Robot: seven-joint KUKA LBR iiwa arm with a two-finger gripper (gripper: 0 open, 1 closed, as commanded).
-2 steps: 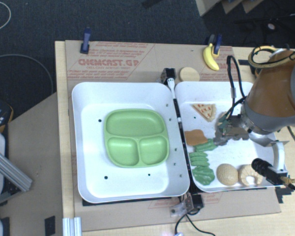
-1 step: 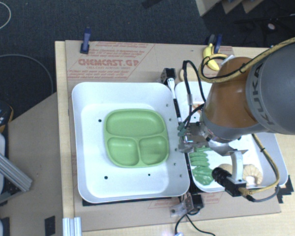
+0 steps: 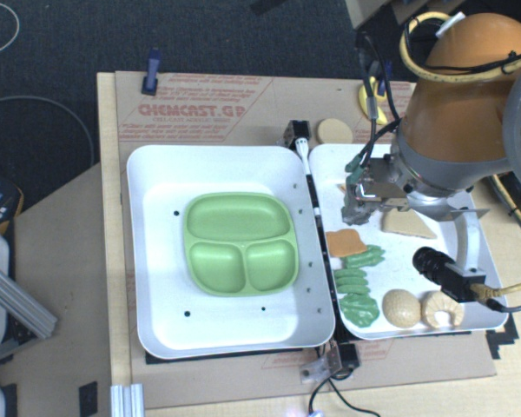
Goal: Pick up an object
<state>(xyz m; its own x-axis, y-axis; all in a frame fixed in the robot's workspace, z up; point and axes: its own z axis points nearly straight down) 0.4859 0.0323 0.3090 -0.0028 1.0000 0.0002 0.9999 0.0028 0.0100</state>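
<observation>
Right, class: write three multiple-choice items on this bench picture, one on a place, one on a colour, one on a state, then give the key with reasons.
1. Where does the divided plate lie?
A. left bin
B. right bin
C. on the carpet

2. What colour is it?
A. red
B. green
C. black

3. How many compartments does it have?
A. one
B. five
C. three

Key: 1 A, it rests in the left bin, apart from the gripper over the right bin. 2 B, pale green all over. 3 C, one wide section above two smaller ones.
</observation>
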